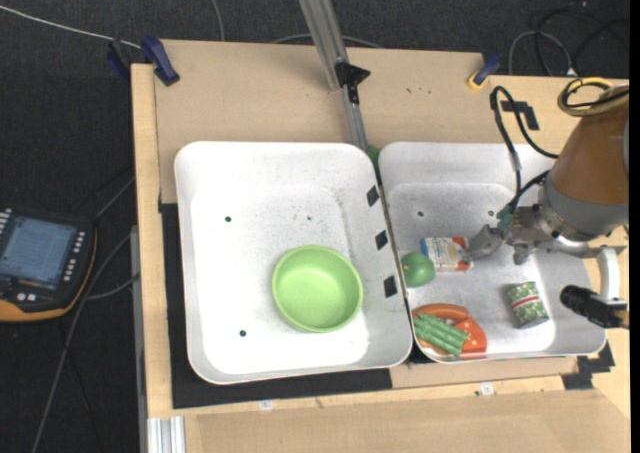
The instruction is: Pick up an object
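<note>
Heads up, you can't really read the label on the small carton point(443, 252), and the arm point(590, 176) gets chopped off at the right edge.

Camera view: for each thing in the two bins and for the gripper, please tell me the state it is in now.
Green bowl: upright, left bin.
Green ball: loose, right bin.
Small carton: lying down, beside the gripper.
Can: tipped over.
Red and green toy: lying flat.

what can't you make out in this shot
- Gripper: fingers too small and dark to tell open or shut, camera view.
- Carton: label too small to read.
- Can: print blurred.
- Arm: cut off by the right edge.
- Green ball: partly behind the bin wall.
</note>
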Controlling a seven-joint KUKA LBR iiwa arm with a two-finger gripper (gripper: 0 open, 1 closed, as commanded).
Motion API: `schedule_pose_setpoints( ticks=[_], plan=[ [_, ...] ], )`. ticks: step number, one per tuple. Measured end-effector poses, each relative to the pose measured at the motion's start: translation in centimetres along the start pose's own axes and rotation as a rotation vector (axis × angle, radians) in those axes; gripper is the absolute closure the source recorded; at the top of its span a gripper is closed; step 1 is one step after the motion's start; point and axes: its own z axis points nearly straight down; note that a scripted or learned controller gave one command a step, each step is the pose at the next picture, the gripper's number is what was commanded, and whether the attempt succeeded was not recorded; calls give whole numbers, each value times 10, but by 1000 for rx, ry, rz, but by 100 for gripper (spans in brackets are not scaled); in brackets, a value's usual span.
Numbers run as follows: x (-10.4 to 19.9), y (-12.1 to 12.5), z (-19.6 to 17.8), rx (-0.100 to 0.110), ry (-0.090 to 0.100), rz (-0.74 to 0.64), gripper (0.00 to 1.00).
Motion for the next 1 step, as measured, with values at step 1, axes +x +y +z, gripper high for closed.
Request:
schedule_pose_setpoints(
  ticks=[1],
  plan=[
    [0, 1, -13, -5, -1, 0, 100]
  ],
)
